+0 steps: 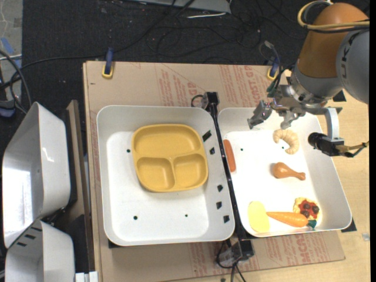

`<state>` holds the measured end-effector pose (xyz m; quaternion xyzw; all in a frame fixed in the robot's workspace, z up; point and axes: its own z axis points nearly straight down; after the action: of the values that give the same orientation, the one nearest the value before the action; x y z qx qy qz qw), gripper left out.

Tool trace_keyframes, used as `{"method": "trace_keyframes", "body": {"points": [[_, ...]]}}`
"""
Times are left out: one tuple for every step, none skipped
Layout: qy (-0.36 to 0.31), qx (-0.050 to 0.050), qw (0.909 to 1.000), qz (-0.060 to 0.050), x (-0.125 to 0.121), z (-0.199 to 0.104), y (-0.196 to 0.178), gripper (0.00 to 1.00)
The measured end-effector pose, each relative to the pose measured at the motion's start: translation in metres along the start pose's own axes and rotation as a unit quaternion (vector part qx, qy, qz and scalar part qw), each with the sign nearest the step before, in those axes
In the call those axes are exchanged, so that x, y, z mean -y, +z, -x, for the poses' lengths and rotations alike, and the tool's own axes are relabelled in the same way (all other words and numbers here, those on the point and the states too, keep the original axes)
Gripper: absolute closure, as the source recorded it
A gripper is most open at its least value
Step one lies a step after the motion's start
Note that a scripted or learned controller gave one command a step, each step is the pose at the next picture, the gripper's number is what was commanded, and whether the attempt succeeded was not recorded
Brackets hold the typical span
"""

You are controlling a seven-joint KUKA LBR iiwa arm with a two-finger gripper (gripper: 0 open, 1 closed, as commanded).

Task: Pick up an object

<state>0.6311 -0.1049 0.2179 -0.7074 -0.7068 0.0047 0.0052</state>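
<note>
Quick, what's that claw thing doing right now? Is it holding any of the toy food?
Gripper: open, holding nothing; it hangs at the far edge of the right bin, just beside the croissant.

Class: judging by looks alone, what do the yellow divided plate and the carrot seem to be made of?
Yellow divided plate: probably moulded plastic, matte, uniform colour, soft rounded compartment ridges. Carrot: likely plastic toy food, smooth and evenly orange; material uncertain at this size.

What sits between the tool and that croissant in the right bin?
Nothing visible. The tool hangs at the right bin's far edge, and the croissant lies just beside it, with bare white floor between them.
</note>
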Motion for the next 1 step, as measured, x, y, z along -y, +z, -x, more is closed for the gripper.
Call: {"method": "trace_keyframes", "body": {"points": [[-0.001, 0.001, 1.0000, 0.007, -0.0026, -0.0002, -0.0084, 0.00]]}}
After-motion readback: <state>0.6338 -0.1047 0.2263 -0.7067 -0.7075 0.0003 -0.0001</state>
